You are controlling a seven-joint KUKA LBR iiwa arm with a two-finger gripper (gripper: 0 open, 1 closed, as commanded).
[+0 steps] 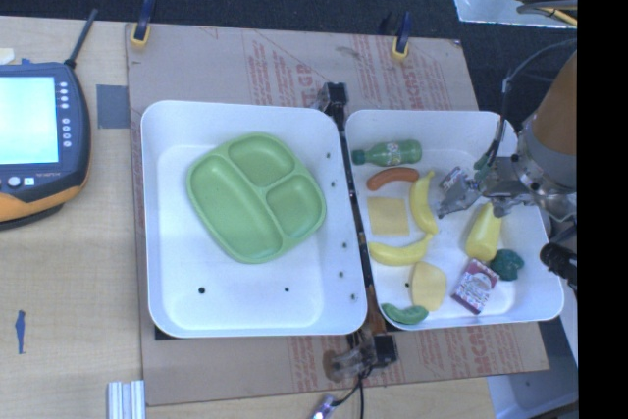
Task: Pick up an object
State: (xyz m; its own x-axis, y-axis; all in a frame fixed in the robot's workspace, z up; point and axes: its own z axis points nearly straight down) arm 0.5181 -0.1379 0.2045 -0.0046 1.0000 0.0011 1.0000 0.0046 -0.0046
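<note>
We see the gripper point(459, 191) low over the right bin point(444, 125); we cannot tell how the jaws stand, and nothing shows between them. Left of the jaws: one banana point(422, 202), the sausage point(392, 178), the green bottle point(388, 153). Just right and below: the yellow bottle point(483, 233). Below-left: the second banana point(398, 252). Far left: the green divided plate point(255, 197).

Robotics lab: teach pendant point(34, 140), clamped bench board point(294, 64).

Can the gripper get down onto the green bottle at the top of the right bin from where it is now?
Probably yes: the green bottle lies apart from the sausage, nothing above it; the gripper hovers nearby.
</note>
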